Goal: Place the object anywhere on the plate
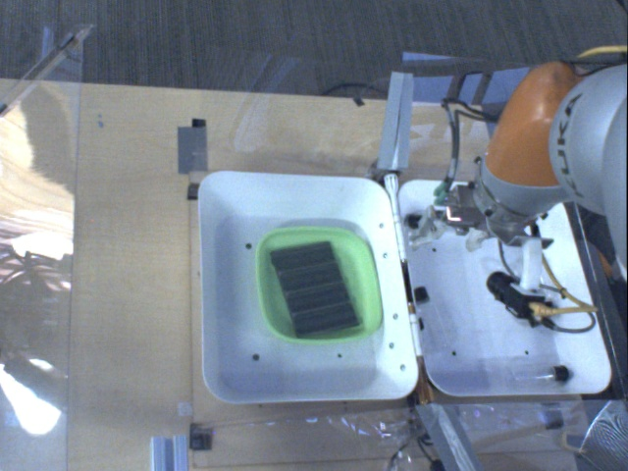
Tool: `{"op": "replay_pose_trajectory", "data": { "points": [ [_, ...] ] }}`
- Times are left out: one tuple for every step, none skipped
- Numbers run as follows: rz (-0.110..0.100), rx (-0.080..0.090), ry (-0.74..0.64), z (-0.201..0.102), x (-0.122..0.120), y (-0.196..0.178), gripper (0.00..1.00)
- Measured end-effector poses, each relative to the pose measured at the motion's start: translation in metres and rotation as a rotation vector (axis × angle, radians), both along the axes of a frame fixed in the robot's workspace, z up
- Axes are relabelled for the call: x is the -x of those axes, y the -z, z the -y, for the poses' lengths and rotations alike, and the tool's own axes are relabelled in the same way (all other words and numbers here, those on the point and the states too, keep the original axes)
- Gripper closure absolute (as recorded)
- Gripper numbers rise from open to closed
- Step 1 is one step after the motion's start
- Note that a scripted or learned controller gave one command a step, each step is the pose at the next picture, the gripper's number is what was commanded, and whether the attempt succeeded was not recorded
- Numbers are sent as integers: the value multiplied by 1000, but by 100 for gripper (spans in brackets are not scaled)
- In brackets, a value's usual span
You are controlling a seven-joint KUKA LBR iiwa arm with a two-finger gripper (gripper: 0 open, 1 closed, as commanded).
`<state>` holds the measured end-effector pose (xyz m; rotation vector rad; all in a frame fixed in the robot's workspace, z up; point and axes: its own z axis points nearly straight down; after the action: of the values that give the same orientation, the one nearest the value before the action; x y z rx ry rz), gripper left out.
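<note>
dark ridged block (pixel 314 287) sits on green plate (pixel 266 275), left bin (pixel 222 263)
gripper (pixel 444 214) over right bin (pixel 471 353), grip state can't tell. pale wood bench (pixel 118 263), dark carpet (pixel 245 27) behind, clear panel (pixel 39 214) at left

one fixed camera above bench (pixel 108 292), slanted downward, both white bins (pixel 226 361) framed, mid-range

Wooden bench (pixel 108 292), white bin (pixel 294 186), second white bin (pixel 471 346) beside it

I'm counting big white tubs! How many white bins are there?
2. The left bin holds a green plate with a dark ridged block on it. The right bin sits beside it, partly under the arm. No more seem hidden.
</note>
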<state>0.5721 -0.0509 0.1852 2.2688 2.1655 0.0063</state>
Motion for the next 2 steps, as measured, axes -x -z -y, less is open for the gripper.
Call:
{"op": "replay_pose_trajectory", "data": {
  "points": [
    [0, 1, -25, 108, 16, 7, 0],
    [3, 2, 50, 148, -76, -75, 0]
  ]
}}
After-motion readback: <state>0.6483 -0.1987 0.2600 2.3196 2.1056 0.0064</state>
